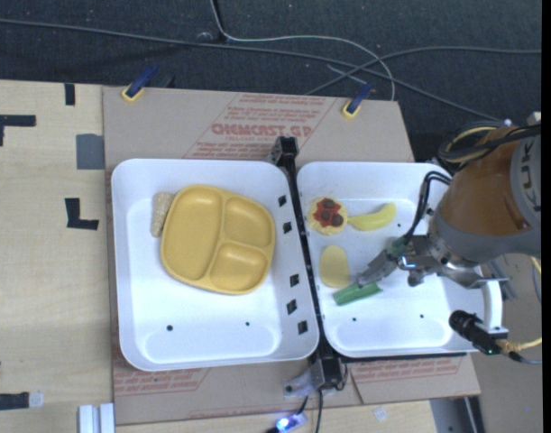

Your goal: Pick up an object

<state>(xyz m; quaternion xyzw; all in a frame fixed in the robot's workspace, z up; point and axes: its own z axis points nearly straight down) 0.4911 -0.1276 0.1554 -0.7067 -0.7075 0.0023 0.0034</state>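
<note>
Green piece (357, 290) lay flat in the right bin (383, 336), just below the pale yellow piece (335, 264). Gripper (376, 274) sat right over its right end; I couldn't tell whether the jaws were apart or together. It looked light and stiff, probably slick plastic. I'd pinch it across the narrow width, mid-length.

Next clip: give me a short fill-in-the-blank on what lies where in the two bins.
1. The yellow divided plastic plate lies in the ___ bin.
2. The yellow toy banana lies in the ___ bin.
3. The tool hovers by the flat ___ piece.
4. The plate has ___ compartments.

Missing: left; right; green; three
</note>
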